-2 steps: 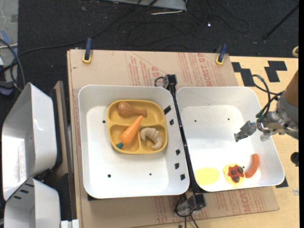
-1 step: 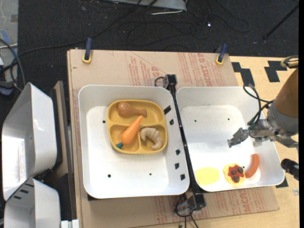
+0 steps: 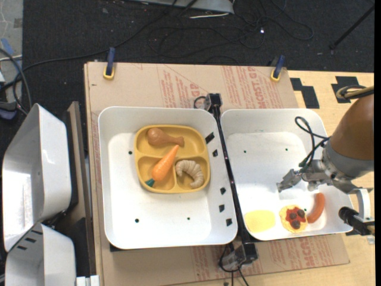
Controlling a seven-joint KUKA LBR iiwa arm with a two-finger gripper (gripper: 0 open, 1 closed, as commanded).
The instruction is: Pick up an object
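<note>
The arm [image 3: 359, 137] is cut off by the right edge, so most of its length is lost. The hand [image 3: 290, 182] is small and dark against the right bin [image 3: 262, 127], and the set of its parts cannot be made out. A white container [image 3: 33, 159] at the left is cropped by the edge. The red topping on the small round food item [image 3: 294, 217] is too small to be identified.

Bench surroundings, non-task items.
A brown cardboard sheet [image 3: 178, 79] is being held to the bench by two yellow-and-blue clamps [image 3: 109, 70] [image 3: 277, 71] at its far edge; black cables [image 3: 178, 22] are lying on the dark floor beyond.
</note>
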